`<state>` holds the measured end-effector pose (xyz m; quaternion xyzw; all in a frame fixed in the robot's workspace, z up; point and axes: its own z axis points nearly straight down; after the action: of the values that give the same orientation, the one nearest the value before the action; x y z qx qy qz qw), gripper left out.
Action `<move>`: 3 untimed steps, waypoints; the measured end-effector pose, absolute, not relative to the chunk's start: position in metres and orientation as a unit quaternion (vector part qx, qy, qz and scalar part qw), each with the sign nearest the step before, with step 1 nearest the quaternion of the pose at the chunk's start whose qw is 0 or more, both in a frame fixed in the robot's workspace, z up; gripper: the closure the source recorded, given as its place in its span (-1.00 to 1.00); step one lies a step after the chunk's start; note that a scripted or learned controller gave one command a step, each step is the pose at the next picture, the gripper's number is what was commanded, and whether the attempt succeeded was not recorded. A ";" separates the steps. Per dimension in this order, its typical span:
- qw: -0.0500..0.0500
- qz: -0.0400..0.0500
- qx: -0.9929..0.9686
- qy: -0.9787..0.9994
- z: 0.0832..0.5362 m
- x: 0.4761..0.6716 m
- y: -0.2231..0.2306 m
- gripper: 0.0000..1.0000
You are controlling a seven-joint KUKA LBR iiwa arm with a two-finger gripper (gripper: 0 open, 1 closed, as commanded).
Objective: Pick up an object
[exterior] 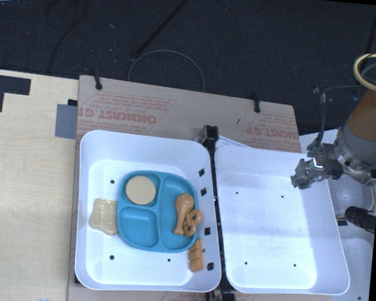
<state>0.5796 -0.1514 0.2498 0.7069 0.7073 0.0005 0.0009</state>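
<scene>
A blue sectioned tray (141, 232) lies in the left bin (101, 151). A round tan cookie (140, 189) rests in its upper-left section, and a brown drumstick-shaped piece (183, 211) with a pretzel (192, 222) lies in its right section. A pale bread slice (105, 216) sits on the bin floor left of the tray. A small brown piece (195, 255) lies by the tray's lower-right corner. My gripper (303, 176) hangs at the upper-right edge of the right bin (274, 222), far from all these items, with nothing seen between its fingers.
The two white bins rest on a cardboard sheet (178, 115) on the bench. A black divider clip strip (212, 209) runs between the bins. The arm's grey body and orange band (369, 112) stand at the right edge, with cables around.
</scene>
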 end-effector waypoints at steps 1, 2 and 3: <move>-0.002 0.000 0.706 0.708 0.255 0.573 -0.094 1.00; -0.002 -0.001 0.706 0.709 0.256 0.562 -0.038 1.00; -0.002 -0.001 0.705 0.709 0.256 0.561 0.018 1.00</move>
<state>0.5609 0.0183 0.2564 0.7054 0.7088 -0.0005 -0.0020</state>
